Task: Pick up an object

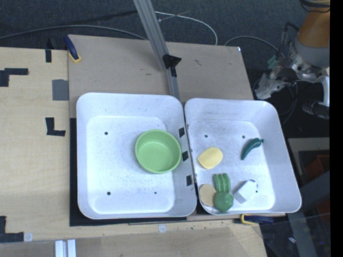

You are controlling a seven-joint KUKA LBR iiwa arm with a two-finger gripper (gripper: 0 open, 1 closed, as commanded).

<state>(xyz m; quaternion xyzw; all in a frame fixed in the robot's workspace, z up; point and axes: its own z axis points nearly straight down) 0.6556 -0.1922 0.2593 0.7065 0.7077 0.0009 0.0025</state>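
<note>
Pincer [266, 85] state unclear; left bin [91, 159] holds green bowl [157, 151], right bin [278, 138] small toys.

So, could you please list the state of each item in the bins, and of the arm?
Green bowl: upright, in the left bin.
Yellow piece: lying flat in the right bin.
Green pepper: lying alone, right bin.
Green toy: resting at the near edge, against a tan disc.
Grey block: lying beside the green toy.
Gripper: outside the bins, beyond the right bin.
</note>
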